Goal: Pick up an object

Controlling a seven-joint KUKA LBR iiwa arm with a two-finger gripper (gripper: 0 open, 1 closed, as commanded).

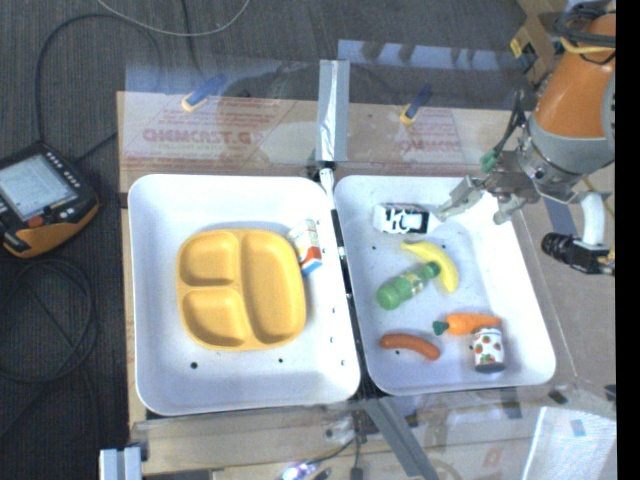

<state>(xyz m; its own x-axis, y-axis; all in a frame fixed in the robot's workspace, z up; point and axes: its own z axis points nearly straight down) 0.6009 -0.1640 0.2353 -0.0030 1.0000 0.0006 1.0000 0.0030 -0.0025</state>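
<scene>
The claw (482, 197), fingers spread and holding nothing, hangs over the right bin's (530, 298) far corner; the carton (402, 220) (black and white) lies just left of it.

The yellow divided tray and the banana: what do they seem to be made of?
The yellow divided tray looks like moulded plastic with a smooth, slightly glossy finish: uniform colour, rounded compartment walls, soft highlights. The banana looks like a plastic toy too, evenly bright yellow and unmarked, though at this size rubber or foam can't be ruled out.
</scene>
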